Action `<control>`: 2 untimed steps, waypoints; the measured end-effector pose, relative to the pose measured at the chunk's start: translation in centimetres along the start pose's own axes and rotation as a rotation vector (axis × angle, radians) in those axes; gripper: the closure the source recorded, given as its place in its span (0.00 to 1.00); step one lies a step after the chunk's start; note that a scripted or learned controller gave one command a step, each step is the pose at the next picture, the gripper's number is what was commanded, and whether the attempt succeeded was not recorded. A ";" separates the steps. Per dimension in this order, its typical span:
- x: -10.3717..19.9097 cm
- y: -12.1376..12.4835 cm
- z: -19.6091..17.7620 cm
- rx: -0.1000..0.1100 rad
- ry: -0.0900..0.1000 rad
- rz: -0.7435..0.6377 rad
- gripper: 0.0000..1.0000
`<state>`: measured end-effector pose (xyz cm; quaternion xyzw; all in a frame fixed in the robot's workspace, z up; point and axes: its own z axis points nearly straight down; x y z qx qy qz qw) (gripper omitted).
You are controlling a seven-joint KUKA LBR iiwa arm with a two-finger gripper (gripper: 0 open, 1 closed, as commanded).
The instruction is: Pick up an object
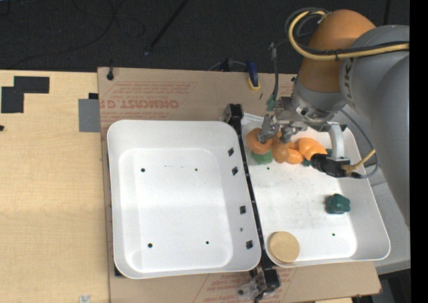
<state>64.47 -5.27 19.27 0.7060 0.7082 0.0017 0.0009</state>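
Upside-down red lettering on cardboard sheet (144, 102), unreadable, behind white bins (127, 136)

A pale wooden tabletop (47, 174) carries a brown cardboard sheet (167, 97) with mirrored red print. Black patches (23, 91) and a grey one (87, 114) mark the wood at the left. Behind lies dark carpet (134, 14) with loose cables (167, 17). A blue-handled clamp (253, 75) grips the cardboard's far edge.

Orange pieces (289, 150) were clustered at the right bin's far edge. A dark green lump (338, 204) lay near its right wall; a tan disc (284, 247) lay at its near-left corner.
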 end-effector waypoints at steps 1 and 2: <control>0.7 -5.3 0.6 0.012 0.000 0.006 1.00; 6.3 -3.9 0.5 0.006 0.001 -0.002 1.00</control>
